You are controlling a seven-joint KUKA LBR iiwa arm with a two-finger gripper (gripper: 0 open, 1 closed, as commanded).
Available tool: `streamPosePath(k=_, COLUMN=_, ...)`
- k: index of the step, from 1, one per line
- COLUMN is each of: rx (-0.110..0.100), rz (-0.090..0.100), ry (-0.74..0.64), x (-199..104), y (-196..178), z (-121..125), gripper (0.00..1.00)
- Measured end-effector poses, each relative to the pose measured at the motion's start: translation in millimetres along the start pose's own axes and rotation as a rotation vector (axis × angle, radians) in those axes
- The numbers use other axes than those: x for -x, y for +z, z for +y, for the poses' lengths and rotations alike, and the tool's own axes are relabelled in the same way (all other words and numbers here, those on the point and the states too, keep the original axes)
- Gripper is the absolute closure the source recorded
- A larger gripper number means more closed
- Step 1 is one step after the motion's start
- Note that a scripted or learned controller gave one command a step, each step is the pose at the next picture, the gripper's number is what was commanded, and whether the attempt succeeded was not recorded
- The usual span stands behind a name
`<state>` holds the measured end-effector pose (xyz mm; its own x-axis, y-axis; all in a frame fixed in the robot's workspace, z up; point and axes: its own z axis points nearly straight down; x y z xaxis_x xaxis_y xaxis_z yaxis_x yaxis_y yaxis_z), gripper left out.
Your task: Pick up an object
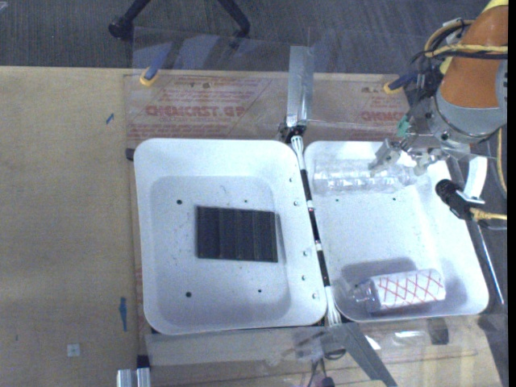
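My gripper (401, 160) hangs over the far right part of the right bin (476, 293). Its two fingers stand apart, and I see nothing between them. Just to its left, a clear crinkled plastic item (355, 181) lies along the bin's far side, its right end close under the fingertips. A red-and-white checked package (407, 287) with a clear end lies at the near side of the same bin. In the left bin (153, 216), a dark ribbed rectangular block (238, 234) lies flat in the middle.
A metal divider post (299, 87) stands behind the gap between the bins. Yellow and black cables (459, 201) hang from the arm over the right bin's right rim. Bare bench lies to the left.
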<state>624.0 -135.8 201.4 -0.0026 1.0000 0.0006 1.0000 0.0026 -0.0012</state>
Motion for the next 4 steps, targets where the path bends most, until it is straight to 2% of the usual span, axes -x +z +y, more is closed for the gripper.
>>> streamPosePath(k=1, rx=0.005, rz=-0.003, ry=-0.048, x=7.3, y=-20.6, z=20.9, gripper=0.0)
streamPosePath(k=2, rx=0.001, rz=-0.002, ry=-0.098, x=68.4, y=34.4, z=11.4, gripper=0.0)
streamPosePath(k=3, rx=0.007, rz=-0.004, ry=-0.099, x=69.0, y=22.7, z=12.7, gripper=1.0)
streamPosePath(k=4, rx=0.006, rz=-0.004, ry=-0.099, x=68.9, y=22.8, z=12.7, gripper=0.0)
